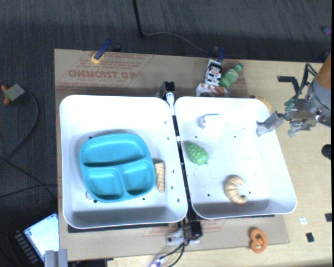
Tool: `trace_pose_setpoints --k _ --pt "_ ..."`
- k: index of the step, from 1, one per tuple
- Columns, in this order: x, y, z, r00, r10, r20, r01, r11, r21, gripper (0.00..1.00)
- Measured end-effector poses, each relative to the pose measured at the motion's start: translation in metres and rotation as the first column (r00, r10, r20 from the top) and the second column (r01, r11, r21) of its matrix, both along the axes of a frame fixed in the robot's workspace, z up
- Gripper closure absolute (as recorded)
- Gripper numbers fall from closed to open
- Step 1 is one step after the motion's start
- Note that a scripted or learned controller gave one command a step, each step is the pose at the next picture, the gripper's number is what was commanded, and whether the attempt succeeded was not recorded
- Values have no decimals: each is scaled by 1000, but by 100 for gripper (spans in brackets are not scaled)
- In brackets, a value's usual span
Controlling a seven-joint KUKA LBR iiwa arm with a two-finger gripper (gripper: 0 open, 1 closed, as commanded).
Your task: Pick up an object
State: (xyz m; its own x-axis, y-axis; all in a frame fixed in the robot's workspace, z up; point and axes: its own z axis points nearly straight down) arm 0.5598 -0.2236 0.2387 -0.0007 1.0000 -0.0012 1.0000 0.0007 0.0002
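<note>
Gripper poised at the right bin's far right rim, fingers spread apart and holding nothing; within that bin, green toy near its left wall, croissant toward its near edge.

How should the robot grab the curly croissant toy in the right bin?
Probably from straight above, pinching the thick middle of the croissant. It lies flat and curved near the front of the right bin, its tips curling toward the bin's front wall, so closing the fingers across the fat arch looks steadier than the thin ends. The gripper is at the bin's right rim.
</note>
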Motion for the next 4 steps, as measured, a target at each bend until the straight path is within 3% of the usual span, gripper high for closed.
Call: trace_pose_setpoints --k 1,2,3,4 --pt "0 0 0 1000 0 0 0 1000 0 0" --pt "17 21 -143 1000 1 1 -1 1000 1 0" --pt "-54 66 -24 1000 0 0 0 1000 1 0" --pt "-73 118 -142 1000 -1 10 1 1000 -2 0"
